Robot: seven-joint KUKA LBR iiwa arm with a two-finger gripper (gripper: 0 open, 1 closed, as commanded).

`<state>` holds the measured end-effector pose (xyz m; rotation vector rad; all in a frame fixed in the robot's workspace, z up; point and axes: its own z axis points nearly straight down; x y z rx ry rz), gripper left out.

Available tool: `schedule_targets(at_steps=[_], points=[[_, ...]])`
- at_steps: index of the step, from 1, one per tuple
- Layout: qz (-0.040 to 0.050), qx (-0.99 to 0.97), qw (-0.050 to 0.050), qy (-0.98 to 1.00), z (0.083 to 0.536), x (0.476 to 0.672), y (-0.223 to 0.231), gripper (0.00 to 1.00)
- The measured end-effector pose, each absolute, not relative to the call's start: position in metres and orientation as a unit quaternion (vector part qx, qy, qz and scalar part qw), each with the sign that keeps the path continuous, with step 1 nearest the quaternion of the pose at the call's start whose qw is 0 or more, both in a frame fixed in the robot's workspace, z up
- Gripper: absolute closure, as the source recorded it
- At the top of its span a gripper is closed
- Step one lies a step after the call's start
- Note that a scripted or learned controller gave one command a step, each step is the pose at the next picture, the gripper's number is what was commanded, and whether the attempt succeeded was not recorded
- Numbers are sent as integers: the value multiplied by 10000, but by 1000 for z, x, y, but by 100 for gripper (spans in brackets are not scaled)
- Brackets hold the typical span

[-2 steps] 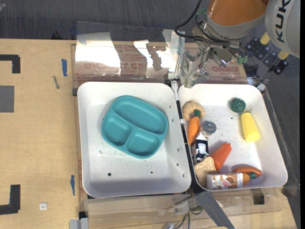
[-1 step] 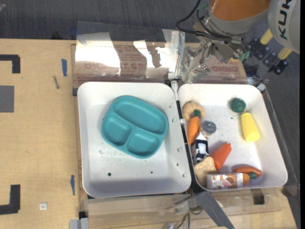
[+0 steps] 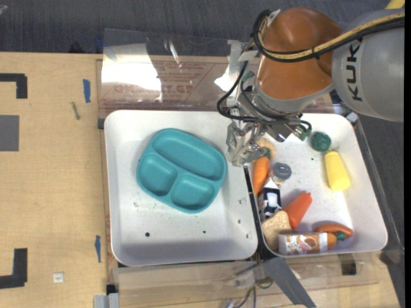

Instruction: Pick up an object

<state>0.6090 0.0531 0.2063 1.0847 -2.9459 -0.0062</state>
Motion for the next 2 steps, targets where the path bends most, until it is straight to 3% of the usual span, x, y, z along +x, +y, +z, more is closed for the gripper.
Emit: schedule_targets(at_steps=[1,2], points=[[12,4428,-68,-8966,266,661,33,100],[24,5728,-48,-8197,290,668,-75,100]])
